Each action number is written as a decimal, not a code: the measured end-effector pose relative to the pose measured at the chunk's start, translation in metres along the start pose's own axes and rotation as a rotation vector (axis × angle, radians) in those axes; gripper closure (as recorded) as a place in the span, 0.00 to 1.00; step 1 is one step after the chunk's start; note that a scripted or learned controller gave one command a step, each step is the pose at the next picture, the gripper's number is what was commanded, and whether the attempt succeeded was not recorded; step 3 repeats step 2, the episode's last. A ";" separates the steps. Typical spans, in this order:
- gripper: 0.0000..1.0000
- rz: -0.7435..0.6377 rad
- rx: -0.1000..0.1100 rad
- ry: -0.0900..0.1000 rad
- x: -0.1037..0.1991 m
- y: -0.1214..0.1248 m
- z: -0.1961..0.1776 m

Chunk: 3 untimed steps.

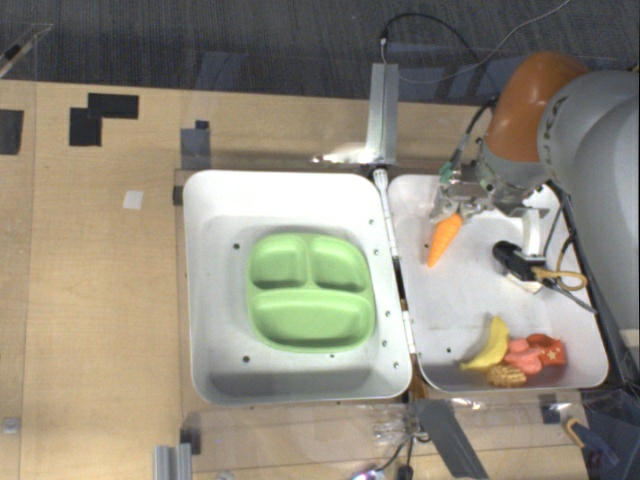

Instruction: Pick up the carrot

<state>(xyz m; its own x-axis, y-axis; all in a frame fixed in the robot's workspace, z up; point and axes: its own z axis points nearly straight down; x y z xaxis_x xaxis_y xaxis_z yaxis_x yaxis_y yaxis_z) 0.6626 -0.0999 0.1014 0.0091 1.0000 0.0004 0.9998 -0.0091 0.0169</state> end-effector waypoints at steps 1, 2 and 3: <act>1.00 -0.062 0.007 0.000 0.011 -0.027 0.013; 1.00 0.037 0.010 0.000 0.083 -0.002 -0.086; 1.00 0.037 0.010 0.000 0.083 -0.002 -0.086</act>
